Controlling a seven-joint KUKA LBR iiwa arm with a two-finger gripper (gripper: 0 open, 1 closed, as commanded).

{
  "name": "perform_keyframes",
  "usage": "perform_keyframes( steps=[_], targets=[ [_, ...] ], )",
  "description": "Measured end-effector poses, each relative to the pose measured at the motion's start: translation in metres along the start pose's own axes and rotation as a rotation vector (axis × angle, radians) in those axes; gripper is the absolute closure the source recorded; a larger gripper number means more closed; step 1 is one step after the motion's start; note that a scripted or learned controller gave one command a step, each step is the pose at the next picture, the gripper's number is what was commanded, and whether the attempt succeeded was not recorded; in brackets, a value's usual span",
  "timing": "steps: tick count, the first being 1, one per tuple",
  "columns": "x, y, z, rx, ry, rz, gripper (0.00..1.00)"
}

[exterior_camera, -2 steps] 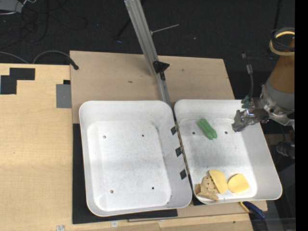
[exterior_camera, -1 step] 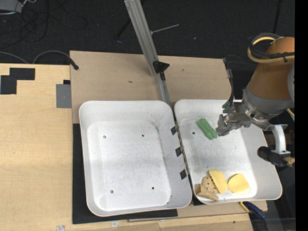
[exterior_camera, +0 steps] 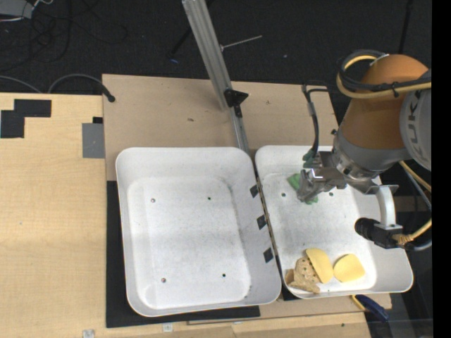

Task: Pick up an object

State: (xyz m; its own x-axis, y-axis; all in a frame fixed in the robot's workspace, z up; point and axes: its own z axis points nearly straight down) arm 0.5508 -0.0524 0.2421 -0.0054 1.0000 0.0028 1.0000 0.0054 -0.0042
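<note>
My gripper [exterior_camera: 309,191] reaches down into the back part of the right bin [exterior_camera: 331,224], right over a small green object [exterior_camera: 294,182] that peeks out at its left side. The fingers hide most of that object, and I cannot tell whether it sits between them. At the bin's front lie a pale yellow block [exterior_camera: 320,264], a round yellow piece [exterior_camera: 349,267] and a tan, speckled cracker-like piece [exterior_camera: 304,275], close together and well apart from the gripper.
The left bin [exterior_camera: 187,227] stands beside the right one, with black clips [exterior_camera: 261,220] along the shared rim. A slanted metal rail [exterior_camera: 211,55] rises behind the bins. The grey and orange arm [exterior_camera: 384,111] overhangs the right bin's back right corner.
</note>
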Motion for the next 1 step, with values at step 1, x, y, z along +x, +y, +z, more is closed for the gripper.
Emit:
perform_keyframes(
  steps=[1],
  targets=[
    [0.0612,-0.0062,0.0027,0.002,0.0,0.0,1.0]
  ],
)
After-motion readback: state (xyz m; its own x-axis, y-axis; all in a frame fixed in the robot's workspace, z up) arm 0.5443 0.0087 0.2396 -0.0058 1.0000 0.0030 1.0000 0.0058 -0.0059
